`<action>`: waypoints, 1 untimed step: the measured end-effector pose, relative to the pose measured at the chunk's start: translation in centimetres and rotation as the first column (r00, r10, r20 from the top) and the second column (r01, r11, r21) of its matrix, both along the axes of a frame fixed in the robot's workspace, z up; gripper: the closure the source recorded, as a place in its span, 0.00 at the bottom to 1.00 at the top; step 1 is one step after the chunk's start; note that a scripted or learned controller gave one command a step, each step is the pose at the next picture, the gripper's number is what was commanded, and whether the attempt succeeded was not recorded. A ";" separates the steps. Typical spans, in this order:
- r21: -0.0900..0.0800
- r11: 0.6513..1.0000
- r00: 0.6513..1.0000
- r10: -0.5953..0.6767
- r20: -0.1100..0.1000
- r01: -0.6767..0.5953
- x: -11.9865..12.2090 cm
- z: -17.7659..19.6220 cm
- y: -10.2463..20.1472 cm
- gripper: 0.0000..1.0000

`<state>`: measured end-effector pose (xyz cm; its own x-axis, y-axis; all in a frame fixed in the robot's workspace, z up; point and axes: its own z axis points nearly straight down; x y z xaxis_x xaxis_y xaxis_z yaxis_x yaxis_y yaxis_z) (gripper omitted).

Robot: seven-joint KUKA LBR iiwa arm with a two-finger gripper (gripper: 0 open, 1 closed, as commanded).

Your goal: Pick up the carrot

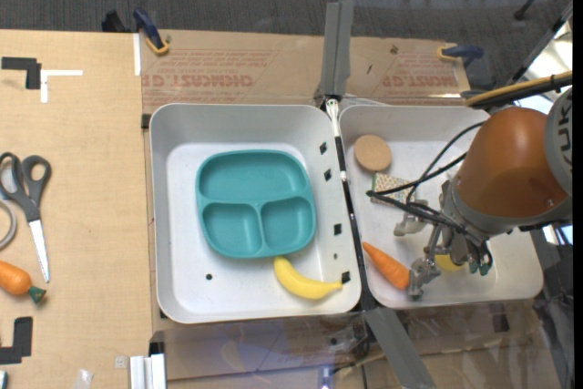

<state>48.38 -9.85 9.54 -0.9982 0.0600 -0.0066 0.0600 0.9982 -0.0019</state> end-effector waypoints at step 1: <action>-0.004 0.936 0.936 0.351 0.010 -0.351 0.0 0.1 0.8 0.00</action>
